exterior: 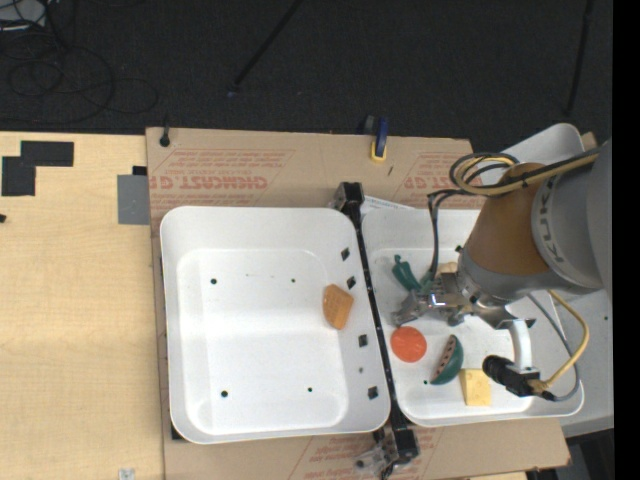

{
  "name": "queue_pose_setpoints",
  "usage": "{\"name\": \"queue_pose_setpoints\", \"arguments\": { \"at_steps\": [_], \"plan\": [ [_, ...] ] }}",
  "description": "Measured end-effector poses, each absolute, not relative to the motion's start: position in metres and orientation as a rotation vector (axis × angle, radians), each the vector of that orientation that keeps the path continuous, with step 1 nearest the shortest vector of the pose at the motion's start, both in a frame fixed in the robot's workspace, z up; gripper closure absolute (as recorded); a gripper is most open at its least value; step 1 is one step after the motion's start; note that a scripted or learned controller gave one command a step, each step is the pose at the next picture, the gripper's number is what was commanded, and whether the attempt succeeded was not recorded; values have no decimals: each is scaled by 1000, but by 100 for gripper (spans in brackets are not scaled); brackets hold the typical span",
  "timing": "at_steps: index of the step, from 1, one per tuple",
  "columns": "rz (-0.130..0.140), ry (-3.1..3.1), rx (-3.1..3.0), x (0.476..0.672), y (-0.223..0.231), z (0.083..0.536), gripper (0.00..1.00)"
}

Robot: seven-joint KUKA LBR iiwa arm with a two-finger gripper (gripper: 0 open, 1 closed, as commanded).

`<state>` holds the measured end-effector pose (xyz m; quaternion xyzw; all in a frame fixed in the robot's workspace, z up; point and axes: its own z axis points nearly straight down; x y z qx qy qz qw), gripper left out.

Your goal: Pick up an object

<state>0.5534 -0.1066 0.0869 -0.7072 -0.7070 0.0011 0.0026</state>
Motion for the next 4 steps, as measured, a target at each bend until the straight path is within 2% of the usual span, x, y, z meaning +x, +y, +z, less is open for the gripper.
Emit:
{"name": "queue_pose_setpoints", "arguments": {
  "at_steps": [1,2,3,4],
  "plan": [
    [3,-2211,-2227,554,-109,98,100],
    [9,-2210,-2230,477,-191,116,100],
    [-5,-2230,-2217,569,-159,123,100],
    [-5,-2228,-2213,577,-94,163,100]
  ]
}}
